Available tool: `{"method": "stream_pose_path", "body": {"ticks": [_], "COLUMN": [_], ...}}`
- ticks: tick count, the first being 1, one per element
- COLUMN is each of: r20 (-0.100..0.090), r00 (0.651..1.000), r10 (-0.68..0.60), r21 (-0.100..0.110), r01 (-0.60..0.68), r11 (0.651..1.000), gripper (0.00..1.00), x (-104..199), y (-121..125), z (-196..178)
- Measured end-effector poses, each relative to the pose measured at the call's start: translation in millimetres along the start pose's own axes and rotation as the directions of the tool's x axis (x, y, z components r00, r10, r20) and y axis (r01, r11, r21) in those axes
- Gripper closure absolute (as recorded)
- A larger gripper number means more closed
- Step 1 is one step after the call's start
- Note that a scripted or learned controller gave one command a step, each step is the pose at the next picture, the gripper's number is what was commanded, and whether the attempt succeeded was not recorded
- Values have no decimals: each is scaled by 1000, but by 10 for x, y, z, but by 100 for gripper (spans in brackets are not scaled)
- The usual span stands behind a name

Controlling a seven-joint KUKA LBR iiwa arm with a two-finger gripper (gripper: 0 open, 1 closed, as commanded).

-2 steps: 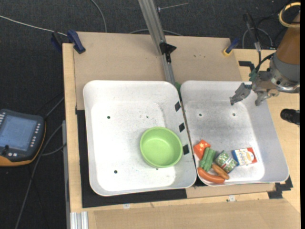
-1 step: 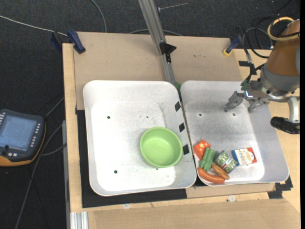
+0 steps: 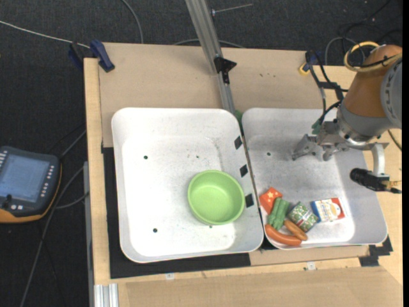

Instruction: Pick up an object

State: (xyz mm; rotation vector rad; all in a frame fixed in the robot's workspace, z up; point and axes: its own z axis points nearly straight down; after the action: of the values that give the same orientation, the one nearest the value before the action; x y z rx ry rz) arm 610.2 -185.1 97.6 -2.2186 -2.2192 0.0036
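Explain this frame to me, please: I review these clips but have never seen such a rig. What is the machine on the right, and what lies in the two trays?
One fixed camera looks down at a slant on a wooden bench. The grey and orange machine is a robot arm reaching in from the right; its gripper hangs over the right bin with its fingers spread and nothing between them. The left bin holds a green bowl. Near the right bin's front edge lies a cluster of small things: a red piece, green pieces, an orange sausage shape, a green packet and a small white and red carton. Nothing is held.
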Motion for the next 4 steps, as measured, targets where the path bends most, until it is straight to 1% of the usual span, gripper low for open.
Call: {"method": "stream_pose_path", "body": {"ticks": [1,2,3,4], "r20": [1,2,2,2], "r00": [1000,1000,1000,1000], "r10": [0,0,0,0], "r21": [-6,-9,-9,-10], "r01": [0,0,0,0], "r11": [1000,1000,1000,1000], "gripper": [100,100,100,100], "x": [-3,60,-8,-8], "y": [18,-47,-78,-71], "z": [-138,-646,-1109,-1642]}}
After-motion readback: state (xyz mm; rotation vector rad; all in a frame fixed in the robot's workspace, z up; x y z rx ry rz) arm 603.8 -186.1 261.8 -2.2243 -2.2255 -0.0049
